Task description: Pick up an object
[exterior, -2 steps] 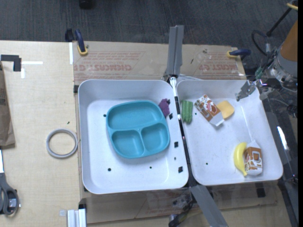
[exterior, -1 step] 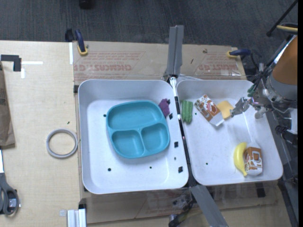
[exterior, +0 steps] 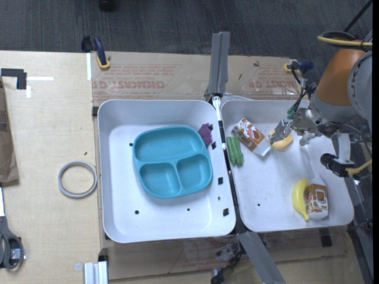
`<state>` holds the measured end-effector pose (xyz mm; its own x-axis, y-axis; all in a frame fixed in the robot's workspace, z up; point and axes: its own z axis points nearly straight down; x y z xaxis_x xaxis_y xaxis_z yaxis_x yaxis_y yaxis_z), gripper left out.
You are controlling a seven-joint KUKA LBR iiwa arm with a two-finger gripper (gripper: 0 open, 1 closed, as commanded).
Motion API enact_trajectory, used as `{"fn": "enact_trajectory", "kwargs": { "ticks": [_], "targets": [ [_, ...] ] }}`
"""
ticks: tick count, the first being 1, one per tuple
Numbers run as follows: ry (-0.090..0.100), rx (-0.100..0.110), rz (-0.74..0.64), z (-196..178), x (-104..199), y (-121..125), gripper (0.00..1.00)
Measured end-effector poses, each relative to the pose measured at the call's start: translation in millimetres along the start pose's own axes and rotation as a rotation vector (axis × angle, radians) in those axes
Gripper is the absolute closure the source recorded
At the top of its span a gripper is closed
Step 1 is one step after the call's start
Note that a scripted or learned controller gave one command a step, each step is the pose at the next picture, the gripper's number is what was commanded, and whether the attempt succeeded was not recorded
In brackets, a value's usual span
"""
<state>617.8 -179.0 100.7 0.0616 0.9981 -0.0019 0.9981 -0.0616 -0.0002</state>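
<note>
Gripping curved yellow piece (exterior: 282, 141) — metal end effector (exterior: 286, 130)

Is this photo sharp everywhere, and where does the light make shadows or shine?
Camera view: even, soft overhead light. The blue tray and green item look fairly crisp, with faint shadows; the white bins are bright, nearly washed out on their floors. The gripper near a small yellow object looks slightly soft. The plastic sheet behind the bins shows mild sheen.

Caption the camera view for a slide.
Claw over the right bin, beside a small yellow item; blue tray in the left bin.
</note>
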Motion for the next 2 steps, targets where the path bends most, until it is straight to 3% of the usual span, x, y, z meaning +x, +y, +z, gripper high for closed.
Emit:
{"fn": "enact_trajectory", "kwargs": {
  "ticks": [1,2],
  "targets": [
    [0.002,0.003,0.014,10.0,9.9,-79.1,0.00],
    [0.004,-0.001,-0.116,9.1,0.9,-139.7,0.00]
  ]
}}
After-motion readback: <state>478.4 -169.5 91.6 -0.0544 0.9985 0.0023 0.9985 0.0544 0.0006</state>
